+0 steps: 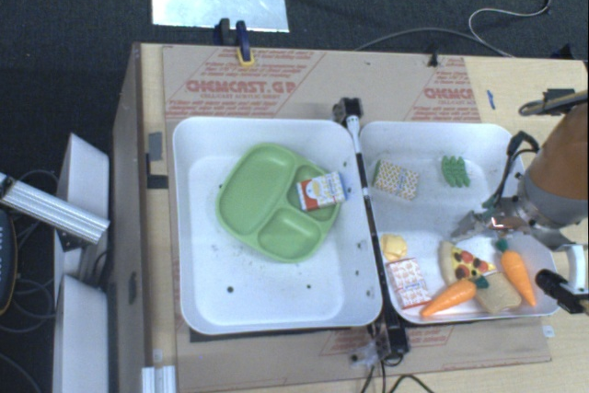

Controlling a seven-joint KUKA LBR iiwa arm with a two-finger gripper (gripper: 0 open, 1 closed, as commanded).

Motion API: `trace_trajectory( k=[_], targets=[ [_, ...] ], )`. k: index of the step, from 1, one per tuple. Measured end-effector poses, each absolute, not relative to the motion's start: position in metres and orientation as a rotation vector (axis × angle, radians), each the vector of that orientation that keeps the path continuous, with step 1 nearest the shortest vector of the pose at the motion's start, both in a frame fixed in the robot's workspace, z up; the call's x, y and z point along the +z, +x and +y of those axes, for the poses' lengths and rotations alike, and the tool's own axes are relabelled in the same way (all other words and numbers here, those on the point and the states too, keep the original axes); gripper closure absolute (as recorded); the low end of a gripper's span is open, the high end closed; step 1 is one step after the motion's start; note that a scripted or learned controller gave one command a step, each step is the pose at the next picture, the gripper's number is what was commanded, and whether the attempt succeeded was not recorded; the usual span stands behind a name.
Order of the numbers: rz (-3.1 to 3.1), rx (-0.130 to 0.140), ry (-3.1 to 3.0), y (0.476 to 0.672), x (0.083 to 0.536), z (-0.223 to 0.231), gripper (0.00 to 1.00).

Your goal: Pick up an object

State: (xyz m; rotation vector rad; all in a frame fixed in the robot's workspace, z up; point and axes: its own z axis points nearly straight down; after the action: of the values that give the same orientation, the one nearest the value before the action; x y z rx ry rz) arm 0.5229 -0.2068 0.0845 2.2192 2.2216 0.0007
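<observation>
Hand (pixel 479 223) hangs in the right bin (pixel 433 135), fingers spread with nothing between them, just above the pizza slice (pixel 467 264). Light, rigid, flat plastic, I'd judge; pinch its edges.

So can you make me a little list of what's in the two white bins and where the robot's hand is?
left bin: green divided plate with a small carton resting on its right side
right bin: patterned packet, green toy piece, yellow piece, red-and-white packet, pizza slice, two carrots
gripper: low over the right bin, just above the pizza slice
held: nothing seen between the fingers
</observation>
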Motion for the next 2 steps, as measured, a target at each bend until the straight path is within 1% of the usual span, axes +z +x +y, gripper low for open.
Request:
trace_trajectory(
  k=[1,2],
  targets=[
    [2.225,0.001,2.218,0.491,0.084,-0.144,0.00],
    [2.223,0.005,2.216,0.492,0.095,-0.145,1.00]
  ],
)
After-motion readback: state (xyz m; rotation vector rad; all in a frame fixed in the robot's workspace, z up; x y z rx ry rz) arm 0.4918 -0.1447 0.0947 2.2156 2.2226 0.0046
